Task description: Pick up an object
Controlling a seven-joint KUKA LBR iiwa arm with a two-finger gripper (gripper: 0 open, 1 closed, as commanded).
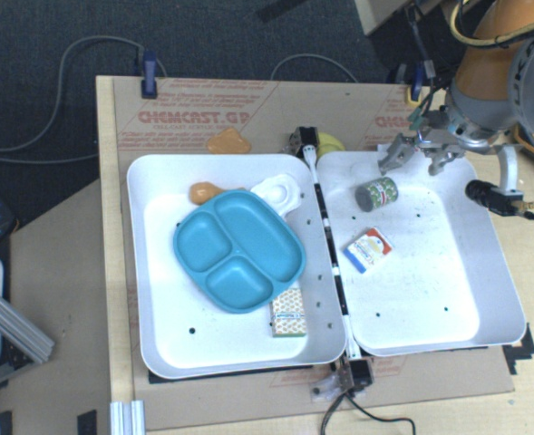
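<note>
Gripper (419, 152), fingers spread and holding nothing, hangs upper right above the right bin (466, 306); a small can (376, 193) lies just beside it, a carton (368, 249) below; the left bin (153, 270) holds a blue divided tray (237, 249) at centre.

Grey arm (520, 71), orange band (511, 21), metallic two-fingered pincer (421, 155).

Bench (121, 243), cardboard sheet (248, 107), two white bins (158, 333) side by side
</note>
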